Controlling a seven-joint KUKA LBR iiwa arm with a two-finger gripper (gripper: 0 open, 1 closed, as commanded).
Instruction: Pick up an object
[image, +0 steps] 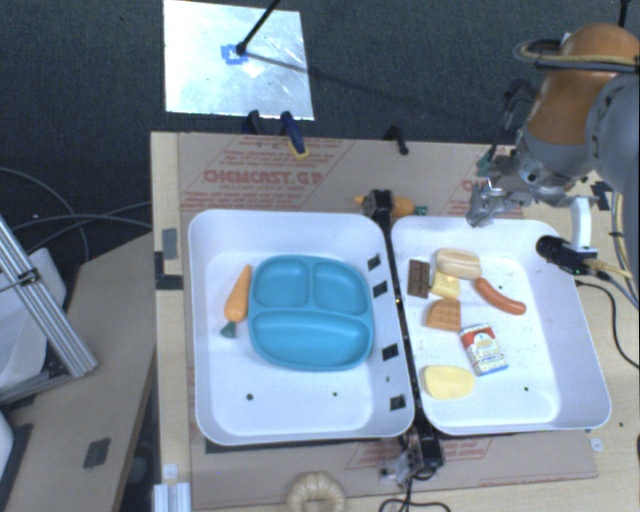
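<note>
1. Above, the gripper (486, 207) is seen at the right bin's (575, 345) far rim; its finger state cannot be told.
2. A sausage (499, 296), bread roll (458, 263) and small carton (484, 350) are held in that bin.

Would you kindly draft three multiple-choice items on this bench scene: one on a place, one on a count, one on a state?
1. Where does the carrot lie?
A. left bin, beside the blue tray
B. right bin
C. on the tray

2. How many compartments has the tray?
A. one
B. three
C. five

3. Where is the gripper?
A. above the right bin's far edge
B. inside the left bin
C. pressed on the sausage

Answers: 1 A, it lies on the left bin floor by the tray; 2 B, ridges split it into three; 3 A, it hangs there, apart from the sausage.
</note>
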